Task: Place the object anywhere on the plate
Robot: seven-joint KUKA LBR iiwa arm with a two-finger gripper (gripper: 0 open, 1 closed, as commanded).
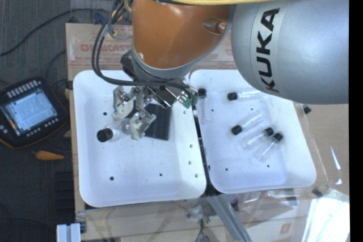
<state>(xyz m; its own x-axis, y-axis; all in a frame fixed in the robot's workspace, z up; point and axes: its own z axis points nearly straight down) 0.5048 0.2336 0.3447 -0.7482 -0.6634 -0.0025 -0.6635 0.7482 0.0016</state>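
White bins: two shallow trays side by side on the table (340, 127). The left bin (91, 178) and the right bin (298, 170) meet along their inner rims.
Arm: grey casing (295, 31) with an orange band (176, 8). It comes in from the right of the view and covers the upper edges of both bins.
Gripper: gripper (133, 121) sits low over the upper half of the left bin, with its metal fingers pointing down at the bin floor.
Gripper state: cannot tell — the fingers merge with the mounting hardware, so the gap between them cannot be read.
Capped vial: capped vial (106, 134), a clear tube with a black cap, lies on its side on the left bin floor. The cap points toward the bin's left wall and the clear end runs up to the gripper. Whether it is clamped or only alongside cannot be told.
Right bin contents: four vials (249, 124), clear with black caps, lie flat in the upper middle of the bin — one apart near the top, three close together below it.
Small black piece: small black piece (201, 92) lies just inside the right bin's upper left corner.
Off the table: teach pendant (28, 111) with a lit screen lies left of the bins.
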